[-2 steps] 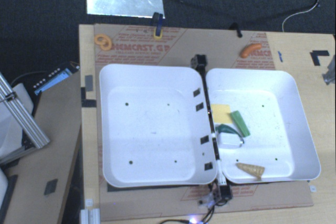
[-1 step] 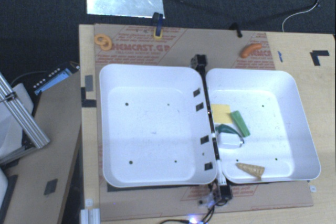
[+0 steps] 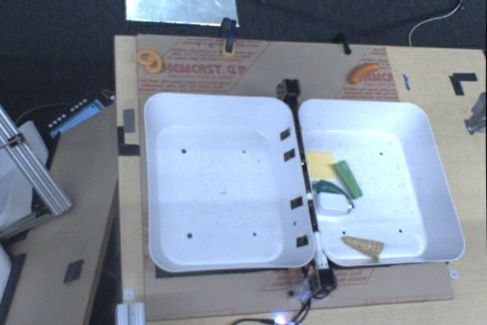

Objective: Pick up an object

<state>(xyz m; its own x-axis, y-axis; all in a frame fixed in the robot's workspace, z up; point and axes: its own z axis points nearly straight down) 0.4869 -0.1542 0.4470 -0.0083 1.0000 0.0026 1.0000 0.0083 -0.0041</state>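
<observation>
Picking one object is the whole job, so what is on offer?

Four small things in the right bin [image 3: 437,164], the bin nearer the gripper [image 3: 478,114]. All of them sit on its far side from the gripper, close to the seam where the two bins meet.

Which looks easiest?

I'd judge the green block [image 3: 348,179]. It's a short straight bar with flat sides, lying at a slant and mostly free. The yellow square [image 3: 319,162] just beyond it lies flat on the floor, so its edge gives little to catch.

And the others?

A dark teal curved piece [image 3: 329,187] lies against something small and white [image 3: 332,202]. I can't tell what either one is. The tan cone [image 3: 364,245] lies on its side by the bin's front wall, tapered and ridged-looking, so it may slip.

Why are they bunched there?

Probably the floor dips away from the sloped, glossy moulded walls, but that's a guess.

The gripper itself?

It's a grey shape at the bench's edge, outside the bin and well apart from every object. I cannot tell whether it is open or closed, and it holds nothing I can see.

Anything further out?

The left bin [image 3: 221,179] lies beyond the seam. On the cardboard behind the bins are an orange sausage-shaped toy [image 3: 364,73] and a tan pretzel-like ring [image 3: 150,61]
</observation>
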